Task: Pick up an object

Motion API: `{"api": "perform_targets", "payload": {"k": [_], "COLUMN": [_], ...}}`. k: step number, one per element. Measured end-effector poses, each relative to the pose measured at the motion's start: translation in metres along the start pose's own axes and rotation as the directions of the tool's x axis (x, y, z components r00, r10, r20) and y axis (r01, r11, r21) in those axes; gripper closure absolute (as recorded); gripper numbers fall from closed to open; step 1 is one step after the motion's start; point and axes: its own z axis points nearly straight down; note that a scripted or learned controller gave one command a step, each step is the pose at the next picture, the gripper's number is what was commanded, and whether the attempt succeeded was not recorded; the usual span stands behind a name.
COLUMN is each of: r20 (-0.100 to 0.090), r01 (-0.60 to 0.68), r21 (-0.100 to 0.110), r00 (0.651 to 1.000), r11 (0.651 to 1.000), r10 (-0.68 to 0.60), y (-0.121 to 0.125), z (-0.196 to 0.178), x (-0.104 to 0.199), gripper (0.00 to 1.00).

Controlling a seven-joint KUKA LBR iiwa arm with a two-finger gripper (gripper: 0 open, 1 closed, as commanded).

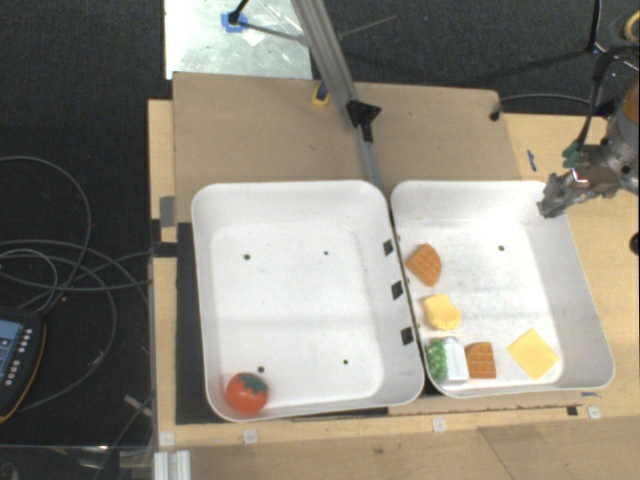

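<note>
In the right bin lie an orange waffle-like piece, a yellow lump, a green and white piece, a small brown waffle and a flat yellow cheese slice. A red tomato rests in the near left corner of the left bin. My gripper hangs over the far right edge of the right bin, away from all the objects, with nothing seen between its fingers.
A grey pole slants across the brown board behind the bins. Black clips sit on the seam between the bins. Cables and a handheld pendant lie on the floor at left.
</note>
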Motion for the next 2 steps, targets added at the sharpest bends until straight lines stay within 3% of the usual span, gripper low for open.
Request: {"api": "perform_targets", "payload": {"k": [2], "r20": [-0.004], "r01": [0.005], "r21": [0.007], "r00": [1.0], "r11": [1.0], "r10": [-0.005], "y": [-0.022], "z": [0.024], "x": [0.103], "gripper": [1.0]}}
